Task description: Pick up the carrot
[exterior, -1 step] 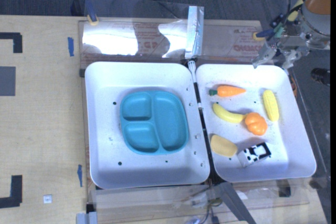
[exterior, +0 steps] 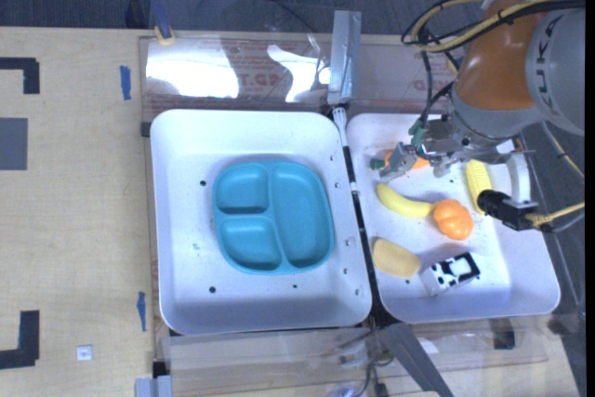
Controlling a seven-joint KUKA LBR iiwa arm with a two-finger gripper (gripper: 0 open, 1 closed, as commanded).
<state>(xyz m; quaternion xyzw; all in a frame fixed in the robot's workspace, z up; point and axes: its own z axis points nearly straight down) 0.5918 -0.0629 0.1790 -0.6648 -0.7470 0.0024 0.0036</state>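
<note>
- Nearest you, at the front of the right bin (exterior: 535, 293), sits a black-and-white toy (exterior: 453, 272), with a pale yellow piece (exterior: 395, 258) just to its left.
- Behind those you have an orange (exterior: 453, 218), a banana (exterior: 403, 201) lying slantwise toward the bin's left wall, and a corn cob (exterior: 477, 181) on the right.
- Your carrot (exterior: 416, 164) is in the far-left part of that same bin: a scrap of orange with green at its left end, so its long axis seems to run left-right across the bin.
- Your gripper (exterior: 407, 158) hangs right over the carrot, touching it or nearly so. You cannot tell whether it is open or closed, nor whether it has the carrot.
- My reading: the move turns on straddling that left-right axis from the front and back sides.
- Left of all this, the other bin (exterior: 181, 139) carries a blue divided plate (exterior: 273, 216) on your table (exterior: 65, 200).
</note>
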